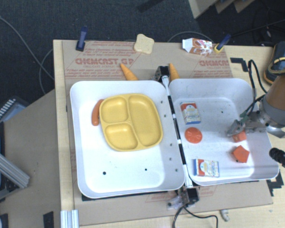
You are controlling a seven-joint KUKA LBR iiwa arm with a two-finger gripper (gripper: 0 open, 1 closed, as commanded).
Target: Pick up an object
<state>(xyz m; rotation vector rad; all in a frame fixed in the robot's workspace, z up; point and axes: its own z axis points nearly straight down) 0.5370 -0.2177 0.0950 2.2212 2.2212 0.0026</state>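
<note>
While the grey arm with its orange band (pixel 280 96) leans in from the right, the two-finger gripper (pixel 238 129) sits low in the right-hand shallow white bin (pixel 213 91), right over a small orange-red block (pixel 239 137) and touching it from above. Whether those fingers are apart or closed on it, I cannot tell (they blur into the block). Just below lies a second, larger orange block (pixel 241 154), apart from the gripper. Further left in this bin: a round red disc (pixel 194 135), a small red-and-white carton (pixel 190 113) above it, and a flat blue-and-white packet (pixel 206 167) near the front wall. Over in the left white bin (pixel 85 165), a yellow three-compartment plastic plate (pixel 131 121) sits with an orange sausage-shaped piece (pixel 95 113) tucked against its left edge.
</note>
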